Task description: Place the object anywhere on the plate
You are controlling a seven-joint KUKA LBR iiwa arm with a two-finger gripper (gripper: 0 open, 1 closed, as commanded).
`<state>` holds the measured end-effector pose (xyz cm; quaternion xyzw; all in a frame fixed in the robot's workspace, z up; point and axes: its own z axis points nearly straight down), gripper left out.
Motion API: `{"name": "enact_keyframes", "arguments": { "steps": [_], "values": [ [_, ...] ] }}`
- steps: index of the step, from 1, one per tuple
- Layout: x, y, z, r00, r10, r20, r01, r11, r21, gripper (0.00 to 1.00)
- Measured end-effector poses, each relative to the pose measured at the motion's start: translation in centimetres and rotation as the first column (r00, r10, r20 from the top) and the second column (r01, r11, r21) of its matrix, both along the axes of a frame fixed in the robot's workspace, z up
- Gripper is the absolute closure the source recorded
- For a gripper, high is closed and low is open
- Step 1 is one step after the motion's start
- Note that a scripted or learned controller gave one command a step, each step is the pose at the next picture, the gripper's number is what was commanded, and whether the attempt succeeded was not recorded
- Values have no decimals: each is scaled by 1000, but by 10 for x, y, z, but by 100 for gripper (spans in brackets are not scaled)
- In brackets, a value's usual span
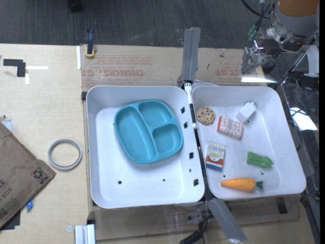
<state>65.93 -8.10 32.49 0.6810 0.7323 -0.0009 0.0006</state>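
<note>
Robotics lab, not a home or kitchen. Wooden bench (40, 100) with two white bins (96, 187) clipped together and taped down, flattened cardboard sheet (132, 65) under them. KUKA arm (297, 6) with loose cabling at upper right. Black tape marks (15, 65) on the bench, roll of tape (64, 153) lying loose, blue clamp (90, 42) at the back edge. Grey carpet floor (127, 9) behind. Contents are test props: toy food in the right bin, blue divided plate (147, 131) in the left.
</note>
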Motion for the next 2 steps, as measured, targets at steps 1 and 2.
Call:
{"name": "enact_keyframes", "arguments": {
  "steps": [1, 2],
  "values": [
    [-36, 47, -134, 988, 157, -2, -157, 988, 1, 100],
    [-119, 72, -36, 975, 223, -1, -223, 975, 1, 100]
  ]
}}
